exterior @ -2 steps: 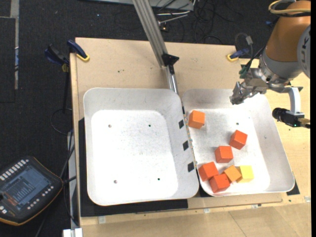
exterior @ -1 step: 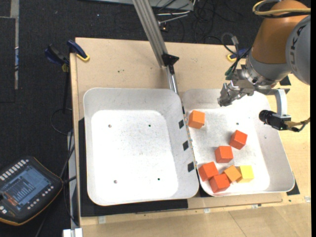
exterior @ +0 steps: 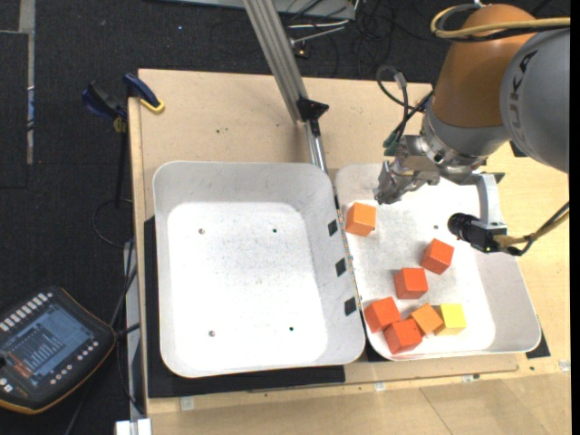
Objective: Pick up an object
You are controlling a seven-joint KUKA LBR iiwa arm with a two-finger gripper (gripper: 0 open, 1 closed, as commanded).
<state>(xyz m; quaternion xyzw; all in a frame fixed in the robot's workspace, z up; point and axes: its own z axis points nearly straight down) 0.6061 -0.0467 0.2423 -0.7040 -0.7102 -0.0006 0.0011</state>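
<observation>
My gripper (exterior: pixel 390 191) hangs over the back of the right bin (exterior: pixel 507 288), just up and right of a light orange cube (exterior: pixel 362 218). Nothing shows between it and the cube. Further blocks lie in the same bin: a red-orange cube (exterior: pixel 438 256) to the right, another (exterior: pixel 410 283) in the middle, and a cluster at the front made of two red-orange blocks (exterior: pixel 381 313) (exterior: pixel 403 334), an orange block (exterior: pixel 427 318) and a yellow block (exterior: pixel 452 316).
The left bin (exterior: pixel 181 243) lies beside the right one on the wooden bench. A metal pole (exterior: pixel 281 53) slants down to the bins' back edge. A black camera unit (exterior: pixel 471 231) juts from the wrist. A teach pendant (exterior: pixel 45 343) lies at the lower left.
</observation>
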